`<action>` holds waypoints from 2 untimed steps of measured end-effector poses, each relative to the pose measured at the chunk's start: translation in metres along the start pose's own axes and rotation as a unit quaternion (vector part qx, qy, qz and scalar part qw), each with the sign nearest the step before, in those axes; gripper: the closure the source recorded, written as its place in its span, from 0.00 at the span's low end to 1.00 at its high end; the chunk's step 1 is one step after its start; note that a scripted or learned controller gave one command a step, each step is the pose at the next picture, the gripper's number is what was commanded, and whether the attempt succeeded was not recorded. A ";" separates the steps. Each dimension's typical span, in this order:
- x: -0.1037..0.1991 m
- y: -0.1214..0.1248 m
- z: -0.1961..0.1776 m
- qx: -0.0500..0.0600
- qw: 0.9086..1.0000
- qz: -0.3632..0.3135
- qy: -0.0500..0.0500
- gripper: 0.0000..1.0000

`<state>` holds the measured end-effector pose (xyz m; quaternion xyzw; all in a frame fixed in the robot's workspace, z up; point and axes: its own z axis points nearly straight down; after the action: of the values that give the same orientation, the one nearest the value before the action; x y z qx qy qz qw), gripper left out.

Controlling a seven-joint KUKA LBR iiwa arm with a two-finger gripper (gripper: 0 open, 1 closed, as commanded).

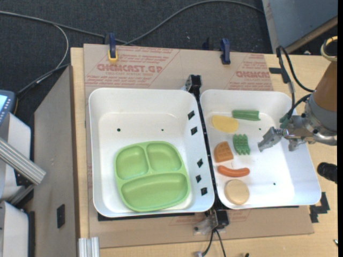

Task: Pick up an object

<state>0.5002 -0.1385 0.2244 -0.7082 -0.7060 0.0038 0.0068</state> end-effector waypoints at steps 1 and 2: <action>0.001 0.003 -0.007 -0.007 1.000 -0.002 -0.001 0.00; -0.007 0.000 0.053 -0.003 1.000 -0.001 -0.001 0.00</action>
<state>0.4990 -0.1450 0.1713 -0.7076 -0.7066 0.0018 0.0040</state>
